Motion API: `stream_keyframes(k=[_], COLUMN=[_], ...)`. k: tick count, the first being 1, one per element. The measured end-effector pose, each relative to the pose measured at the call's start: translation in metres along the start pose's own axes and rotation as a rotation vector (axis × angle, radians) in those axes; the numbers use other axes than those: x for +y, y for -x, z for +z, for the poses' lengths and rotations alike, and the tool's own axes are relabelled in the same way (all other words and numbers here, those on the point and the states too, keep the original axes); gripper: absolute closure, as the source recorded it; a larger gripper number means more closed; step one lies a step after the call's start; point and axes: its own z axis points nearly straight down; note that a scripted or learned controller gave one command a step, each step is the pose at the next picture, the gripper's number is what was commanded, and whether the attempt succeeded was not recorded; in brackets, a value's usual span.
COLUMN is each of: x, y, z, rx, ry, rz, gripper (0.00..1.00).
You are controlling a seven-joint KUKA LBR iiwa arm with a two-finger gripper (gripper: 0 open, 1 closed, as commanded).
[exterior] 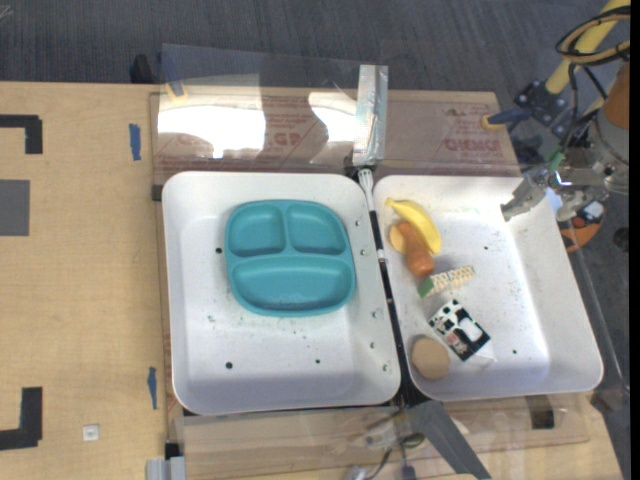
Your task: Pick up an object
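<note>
2 white bins (200, 368), wooden bench (70, 268), grey carpet (300, 8)

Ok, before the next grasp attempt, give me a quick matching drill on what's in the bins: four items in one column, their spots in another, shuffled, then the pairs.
Items:
1. teal divided plate
2. banana
3. round tan ball
4. gripper

Places:
A. front of the right bin, by the divider
B. middle of the left bin
C. over the far right edge of the right bin
D. far end of the right bin, next to the carrot

Pairs: 1-B, 2-D, 3-A, 4-C
</note>
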Motion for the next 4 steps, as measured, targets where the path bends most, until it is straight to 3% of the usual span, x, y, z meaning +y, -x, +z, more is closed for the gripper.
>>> stream_keyframes(k=[1,2,3,4], x=[-0.010,-0.043,-0.025,0.016], y=[-0.062,-0.077,-0.095,-0.106], z=[0.059,0.100,0.133,0.039], rx=[0.001,-0.007,-0.007,-0.004], ry=[-0.003,0.028,0.028,0.012], rz=[-0.238,-0.242,-0.299,-0.411], gripper=[0.00,0.00,0.00,0.00])
